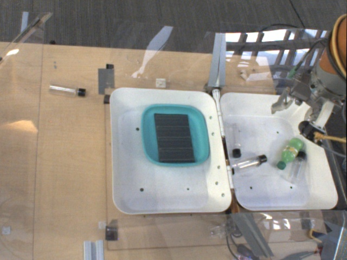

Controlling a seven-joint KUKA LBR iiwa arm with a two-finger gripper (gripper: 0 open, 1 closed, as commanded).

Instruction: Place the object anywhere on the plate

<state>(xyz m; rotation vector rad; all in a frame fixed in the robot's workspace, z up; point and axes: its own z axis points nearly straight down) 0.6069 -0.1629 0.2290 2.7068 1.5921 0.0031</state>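
Camera view looks down on a glossy teal plate [147, 129], a rounded rectangle with a dark ribbed slab [174, 137] in its middle, sitting in the left white bin [124, 188]. The small green bottle [290, 151], of smooth plastic, lies tilted in the right bin [271, 196], beside a clear tube [249, 162] with a black cap. The gripper [284, 101] hangs near that bin's far edge, apart from the bottle; how far open it is cannot be told.
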